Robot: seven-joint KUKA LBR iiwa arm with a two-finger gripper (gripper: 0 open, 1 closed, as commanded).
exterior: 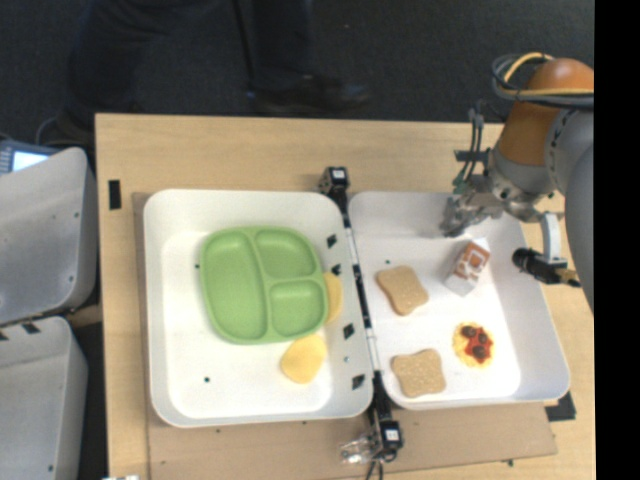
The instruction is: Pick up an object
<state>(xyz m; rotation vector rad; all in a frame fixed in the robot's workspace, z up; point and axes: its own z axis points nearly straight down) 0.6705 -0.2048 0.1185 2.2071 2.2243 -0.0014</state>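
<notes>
Two white bins are set side by side on a wooden table (pixel 240 153). The grey and orange arm (pixel 530 128) is reached in from the right side of the view. The tool (pixel 456 218) is seen over the far part of the right bin (pixel 530 353), near its back wall. It cannot be told if the tool is open or closed. Nothing is seen held in it.

A small box (pixel 468 266) is found in the right bin, just in front of the tool and a little to the right of it in the view. The box is white with an orange and brown picture on it. It is not touched by the tool.

A slice of toast (pixel 402 290) is laid to the left of the box, near the middle of the bin. A second slice of toast (pixel 418 372) is laid at the front of the bin. A little round pizza (pixel 474 344) with red bits on top is placed next to the second slice, between it and the box. All four things are kept apart from each other.

In the left bin (pixel 160 268) a green plate (pixel 262 284) with three parts is laid. A yellow chip (pixel 303 358) is placed at the front edge of the plate. Another yellow piece (pixel 334 294) is partly hidden under the right side of the plate.
</notes>
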